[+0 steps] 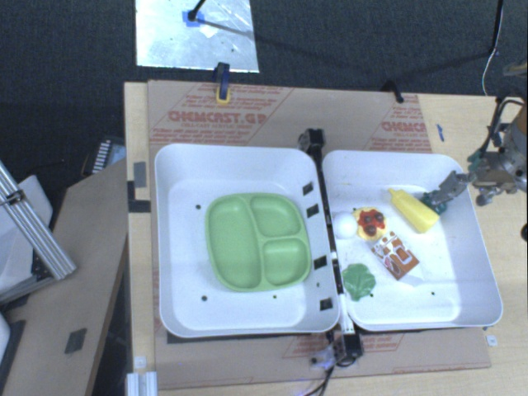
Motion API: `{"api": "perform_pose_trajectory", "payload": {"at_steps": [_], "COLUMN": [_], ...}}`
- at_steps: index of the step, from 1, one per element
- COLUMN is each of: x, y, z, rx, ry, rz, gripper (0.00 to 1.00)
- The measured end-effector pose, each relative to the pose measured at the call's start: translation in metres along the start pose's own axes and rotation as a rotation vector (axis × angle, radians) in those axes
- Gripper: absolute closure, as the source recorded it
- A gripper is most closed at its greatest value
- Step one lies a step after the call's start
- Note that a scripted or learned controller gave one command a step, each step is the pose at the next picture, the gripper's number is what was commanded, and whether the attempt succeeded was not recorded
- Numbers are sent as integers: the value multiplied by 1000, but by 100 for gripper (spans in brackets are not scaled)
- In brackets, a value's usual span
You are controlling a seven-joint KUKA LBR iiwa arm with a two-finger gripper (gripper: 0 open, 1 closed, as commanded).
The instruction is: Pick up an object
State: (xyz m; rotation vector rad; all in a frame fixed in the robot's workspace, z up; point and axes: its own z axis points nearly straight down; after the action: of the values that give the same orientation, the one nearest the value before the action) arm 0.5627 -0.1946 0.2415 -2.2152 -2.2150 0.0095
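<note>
The right bin [474, 283] holds several small items. A yellow bottle-shaped object [412, 209] lies tilted near its middle right. To its left are a red and yellow toy [370, 220] and a white ball [344, 225]. A brown and white packet [396, 256] and a green leafy toy [359, 280] lie nearer the front. My gripper [439, 196] reaches in from the right, low over the bin, with its tip right at the yellow object's right end. Whether it touches that object is unclear.
The left bin [177, 221] holds a green divided plate [256, 242]. A black clip divider [318, 213] runs between the bins. Cardboard lies under both bins, and a metal sheet [196, 23] lies on the dark floor behind.
</note>
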Motion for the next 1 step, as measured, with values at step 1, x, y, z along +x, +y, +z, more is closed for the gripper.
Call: {"api": "perform_pose_trajectory", "payload": {"at_steps": [1], "x": [1], "y": [2], "z": [-7], "rx": [-12], "ry": [-3], "rz": [-4], "gripper": [0]}}
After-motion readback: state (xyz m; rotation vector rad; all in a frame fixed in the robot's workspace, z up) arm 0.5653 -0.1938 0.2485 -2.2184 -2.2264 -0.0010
